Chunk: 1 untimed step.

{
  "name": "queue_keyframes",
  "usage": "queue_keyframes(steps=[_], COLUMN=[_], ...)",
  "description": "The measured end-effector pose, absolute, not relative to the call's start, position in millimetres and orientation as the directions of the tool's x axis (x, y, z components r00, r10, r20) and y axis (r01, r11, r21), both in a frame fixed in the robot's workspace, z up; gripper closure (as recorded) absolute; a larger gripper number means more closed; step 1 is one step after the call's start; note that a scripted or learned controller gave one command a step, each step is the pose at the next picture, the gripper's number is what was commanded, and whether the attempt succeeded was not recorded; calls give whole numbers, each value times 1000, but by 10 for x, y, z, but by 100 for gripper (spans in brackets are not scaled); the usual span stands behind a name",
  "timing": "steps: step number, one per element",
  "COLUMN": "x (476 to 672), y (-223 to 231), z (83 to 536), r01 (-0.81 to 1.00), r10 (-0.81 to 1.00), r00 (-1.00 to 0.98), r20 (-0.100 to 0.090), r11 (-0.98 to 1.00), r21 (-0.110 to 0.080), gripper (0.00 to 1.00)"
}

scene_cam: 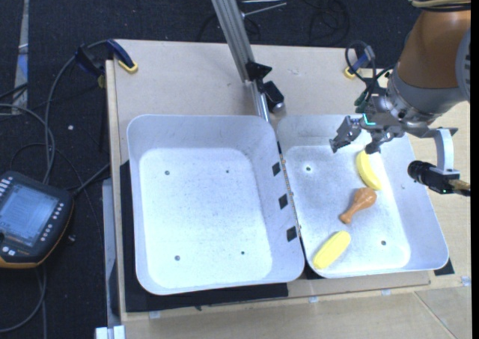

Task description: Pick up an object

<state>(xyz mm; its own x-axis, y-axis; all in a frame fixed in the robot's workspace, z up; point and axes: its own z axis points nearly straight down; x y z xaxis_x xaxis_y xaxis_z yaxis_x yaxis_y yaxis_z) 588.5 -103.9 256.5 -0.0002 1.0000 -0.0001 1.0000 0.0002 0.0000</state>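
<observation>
The robot's dark two-finger tool (358, 135) hangs over the upper part of the right shallow white plastic bin (419, 251), at about two o'clock in the view. Its two short fingers stand spread apart, released, with nothing between them. Just beside it, toward four o'clock, lies a curved yellow banana-shaped toy (367, 170), close under one fingertip; whether they touch cannot be told. Farther toward six o'clock lies a tan and orange drumstick-shaped toy (357, 205), and beyond it, near the bin's lower left corner, a yellow oblong toy like a corn cob (331, 249). The left white bin (138, 203) sits touching the right one. Both rest on a pale wooden table (187, 75). At nine o'clock, a grey handheld control pendant with a lit screen (26, 218) lies on the dark floor. No writing can be read.
</observation>
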Motion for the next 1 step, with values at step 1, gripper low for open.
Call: queue_keyframes(steps=[1], x=[5885], y=[-1039], z=[2565], r01=[1000], r10=[1000], r00=[0], r20=[0], r11=[0], r21=[0], gripper=[0])
